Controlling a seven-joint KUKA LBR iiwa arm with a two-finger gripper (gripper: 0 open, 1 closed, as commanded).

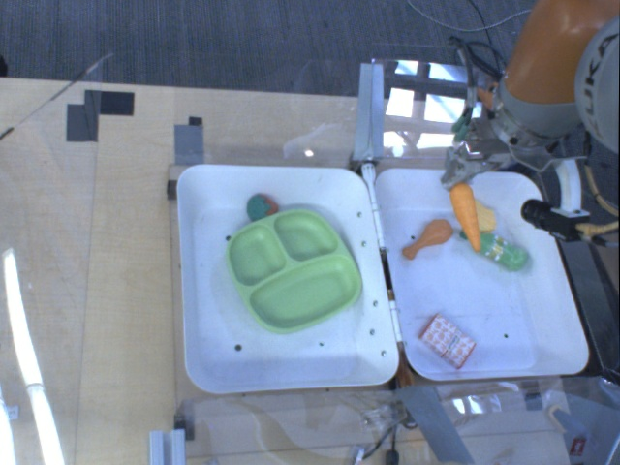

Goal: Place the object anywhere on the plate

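Two white bins sit side by side on the bench. The left bin (208, 356) has a green plate (294, 268) in it. The plate has three parts, and it sits a bit tilted in the middle of the bin. Just past the plate's far left corner lies a small round thing (261, 205), dark green and brown, touching the plate's edge.

The right bin (542, 342) has the toys. A toy carrot (466, 213) hangs at a slant near the far side of the bin, with its top end up at the claw (463, 166). The claw is clenched on that top end of the carrot. The grey arm (562, 37) with its orange band comes in from the far right.

Left of the carrot lies a brown toy chicken leg (429, 238). Right of the carrot is a yellow piece (485, 220), and near it a green toy (504, 254). These two lie close to the carrot's low end. At the near side of the bin lies a small red and white checked packet (447, 341), well apart from the others.
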